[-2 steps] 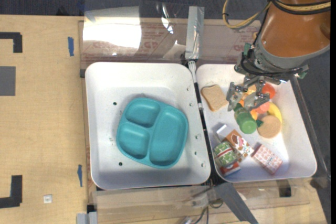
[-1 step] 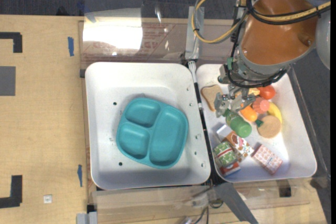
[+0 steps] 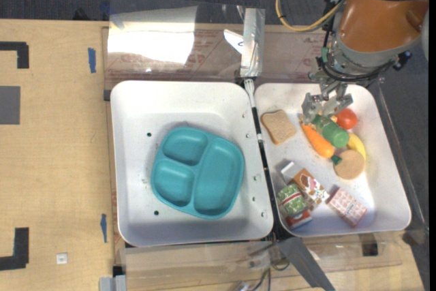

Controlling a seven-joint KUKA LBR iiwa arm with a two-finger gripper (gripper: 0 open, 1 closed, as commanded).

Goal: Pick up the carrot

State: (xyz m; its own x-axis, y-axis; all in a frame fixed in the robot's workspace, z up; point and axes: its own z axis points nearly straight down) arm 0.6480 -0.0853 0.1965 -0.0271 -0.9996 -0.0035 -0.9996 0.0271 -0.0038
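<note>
The orange carrot lies slanted in the right bin, its green leafy end toward the upper right. My gripper hangs from the orange-banded arm directly over the carrot's upper end, its metal fingers pointing down just above it. Nothing shows between the fingers.
Around the carrot lie a slice of bread, a red tomato, a yellow banana and a round tan biscuit. Small food boxes sit at the bin's front. A teal divided plate rests in the left bin.
</note>
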